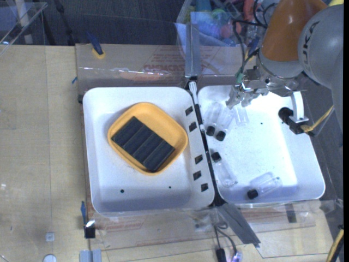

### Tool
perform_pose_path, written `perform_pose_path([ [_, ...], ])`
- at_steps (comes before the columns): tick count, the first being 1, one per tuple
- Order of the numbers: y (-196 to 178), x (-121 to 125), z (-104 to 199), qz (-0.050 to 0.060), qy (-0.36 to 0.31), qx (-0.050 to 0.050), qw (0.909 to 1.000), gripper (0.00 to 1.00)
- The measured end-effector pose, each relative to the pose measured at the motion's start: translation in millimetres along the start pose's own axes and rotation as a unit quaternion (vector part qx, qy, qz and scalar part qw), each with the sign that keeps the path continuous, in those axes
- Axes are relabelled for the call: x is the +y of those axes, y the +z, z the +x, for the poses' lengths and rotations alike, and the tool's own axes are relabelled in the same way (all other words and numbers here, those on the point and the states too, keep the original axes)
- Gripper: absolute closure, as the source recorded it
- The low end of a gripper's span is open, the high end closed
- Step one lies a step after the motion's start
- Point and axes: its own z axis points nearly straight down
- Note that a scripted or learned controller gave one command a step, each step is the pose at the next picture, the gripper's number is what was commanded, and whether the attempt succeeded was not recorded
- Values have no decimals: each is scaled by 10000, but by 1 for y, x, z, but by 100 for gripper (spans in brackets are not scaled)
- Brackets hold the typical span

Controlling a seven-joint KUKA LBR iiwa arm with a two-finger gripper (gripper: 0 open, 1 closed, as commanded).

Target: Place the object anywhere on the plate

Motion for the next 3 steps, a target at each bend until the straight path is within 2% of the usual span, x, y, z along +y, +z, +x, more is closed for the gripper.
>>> perform_pose_path([
  [1,0,3,40,-6,-1283,-2,9917,100],
  [2,0,-11,73,-3,-1793,-1,9838,100],
  [3,0,-55,82,-4,-2465,0,9691,100],
])
